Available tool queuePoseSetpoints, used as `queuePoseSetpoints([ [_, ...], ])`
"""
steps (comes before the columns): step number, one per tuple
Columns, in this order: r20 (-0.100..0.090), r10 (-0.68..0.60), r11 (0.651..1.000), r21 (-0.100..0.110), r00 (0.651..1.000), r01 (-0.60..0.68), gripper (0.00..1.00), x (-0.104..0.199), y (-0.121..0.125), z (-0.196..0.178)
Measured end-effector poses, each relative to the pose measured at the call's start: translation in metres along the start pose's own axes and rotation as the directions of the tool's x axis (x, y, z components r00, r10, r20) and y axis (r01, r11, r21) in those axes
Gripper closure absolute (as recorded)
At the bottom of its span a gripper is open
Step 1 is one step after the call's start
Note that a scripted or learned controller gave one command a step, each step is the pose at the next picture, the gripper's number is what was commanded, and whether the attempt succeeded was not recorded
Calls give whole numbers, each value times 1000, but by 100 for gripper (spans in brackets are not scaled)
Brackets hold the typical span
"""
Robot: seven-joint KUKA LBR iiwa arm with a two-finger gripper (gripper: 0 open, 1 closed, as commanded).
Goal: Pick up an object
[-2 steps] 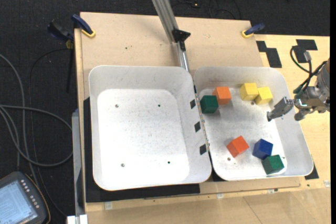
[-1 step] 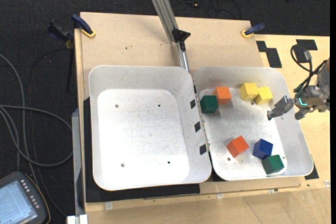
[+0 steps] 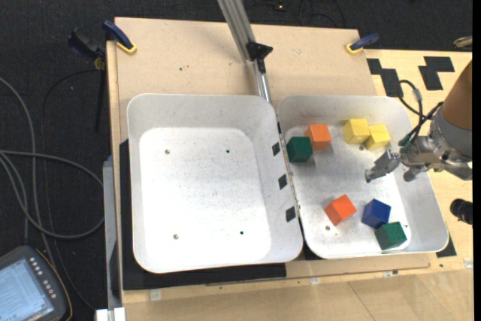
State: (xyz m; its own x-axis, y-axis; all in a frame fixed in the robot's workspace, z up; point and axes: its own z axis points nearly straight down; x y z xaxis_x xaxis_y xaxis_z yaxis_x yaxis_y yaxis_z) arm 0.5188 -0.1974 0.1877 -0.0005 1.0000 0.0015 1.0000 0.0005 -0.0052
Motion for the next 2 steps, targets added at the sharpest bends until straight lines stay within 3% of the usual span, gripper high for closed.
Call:
queuePoseSetpoints([
  [1, -1, 2, 1000, 2, 1000, -2, 0, -1, -5, 64],
  [2, 2, 1, 1000, -4, 1000, -1, 0, 0, -5, 94],
])
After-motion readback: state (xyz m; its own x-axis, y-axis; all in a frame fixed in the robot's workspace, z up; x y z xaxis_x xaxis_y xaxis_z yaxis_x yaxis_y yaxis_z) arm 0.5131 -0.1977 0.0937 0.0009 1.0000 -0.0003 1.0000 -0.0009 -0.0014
